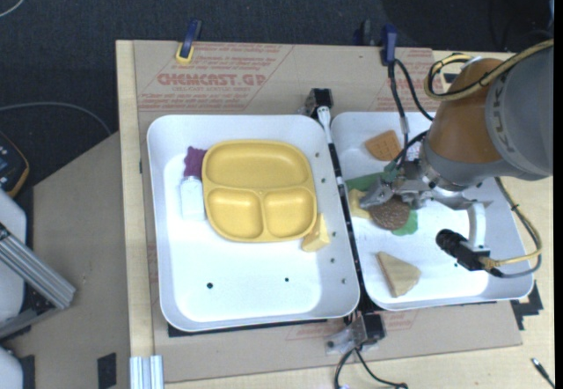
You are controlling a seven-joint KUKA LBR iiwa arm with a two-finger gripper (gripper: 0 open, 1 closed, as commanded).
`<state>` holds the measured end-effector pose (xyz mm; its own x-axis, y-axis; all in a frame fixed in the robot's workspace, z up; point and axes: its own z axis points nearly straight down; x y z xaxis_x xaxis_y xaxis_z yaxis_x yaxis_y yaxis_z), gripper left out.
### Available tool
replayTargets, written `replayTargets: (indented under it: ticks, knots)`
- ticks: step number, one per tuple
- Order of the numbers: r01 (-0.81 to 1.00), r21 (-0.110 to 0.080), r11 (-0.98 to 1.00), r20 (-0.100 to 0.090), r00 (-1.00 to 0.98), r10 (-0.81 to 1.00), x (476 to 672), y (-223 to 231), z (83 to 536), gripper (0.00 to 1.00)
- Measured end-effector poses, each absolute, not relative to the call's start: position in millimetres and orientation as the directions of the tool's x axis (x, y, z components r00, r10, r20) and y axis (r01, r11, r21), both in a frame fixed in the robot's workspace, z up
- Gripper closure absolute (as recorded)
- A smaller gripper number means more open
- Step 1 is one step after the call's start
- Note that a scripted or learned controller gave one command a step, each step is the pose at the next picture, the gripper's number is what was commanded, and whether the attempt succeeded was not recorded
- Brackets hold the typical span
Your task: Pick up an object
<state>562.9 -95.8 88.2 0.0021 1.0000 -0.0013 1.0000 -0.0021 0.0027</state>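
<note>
Two white bins sit side by side on the bench: the left bin (176, 229) carries a yellow divided plate (259, 187) with a purple thing (193, 161) and a white thing (190, 198) at its left side and a small yellow piece (317, 238) at its lower right corner, and the right bin (440, 286) has the pieces the arm is working over. The gripper (387, 194) is low in the right bin, near the wall between the bins, just above a brown round object (391, 216) that lies on something green (400, 227). Whether it is open or closed I cannot tell, because the wrist covers it (the metal parts merge with the clutter there). Other candidates: a tan wedge (398, 274) near the front of the bin, well apart from the gripper, an orange-tan piece (383, 145) toward the back, and a pale yellow bit (356, 201) by the dividing wall. What could go wrong, in my judgement: the brown and green pieces are touching, so a close may catch both, or only an edge, and it slips on the lift; also the bin wall is near and could block one side. Hard to see: the contact point itself, approx. half of the green piece, and the bin's right part under the arm and a black cable (462, 251).
</note>
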Motion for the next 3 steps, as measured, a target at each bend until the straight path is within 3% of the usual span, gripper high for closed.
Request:
replayTargets:
  ticks: [1,3]
  knots:
    - [1.000,0.009,-0.004,-0.003,0.004,1.000,564.3,-97,100,1.00]
    - [1.000,0.008,0.000,-0.002,0.000,1.000,553.2,-100,220,1.00]
